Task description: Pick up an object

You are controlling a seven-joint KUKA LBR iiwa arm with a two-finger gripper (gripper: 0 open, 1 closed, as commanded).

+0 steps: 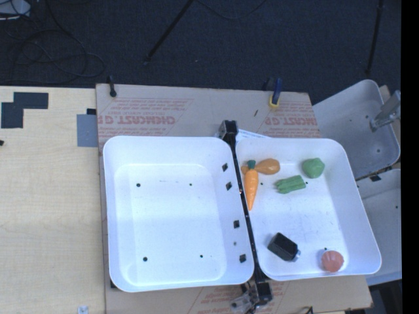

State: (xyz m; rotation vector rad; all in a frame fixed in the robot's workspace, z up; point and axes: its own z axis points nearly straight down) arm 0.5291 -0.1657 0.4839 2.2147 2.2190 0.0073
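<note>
the left bin [118, 175] sits left of the carrot [251, 187]. the carrot lies in the right bin [314, 221]. touching the carrot's top is an orange piece [268, 167]. right of the carrot are a green stick [290, 185] and a green chunk [313, 167]. below-right of it are a black block [283, 247] and a pink ball [332, 261].

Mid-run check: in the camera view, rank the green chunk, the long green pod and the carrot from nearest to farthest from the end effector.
The end effector sits at the upper right, outside the right bin.
1. Green chunk, the bin's upper right corner.
2. Long green pod, just left of and below the chunk.
3. Carrot, against the divider on the bin's left side.
</note>
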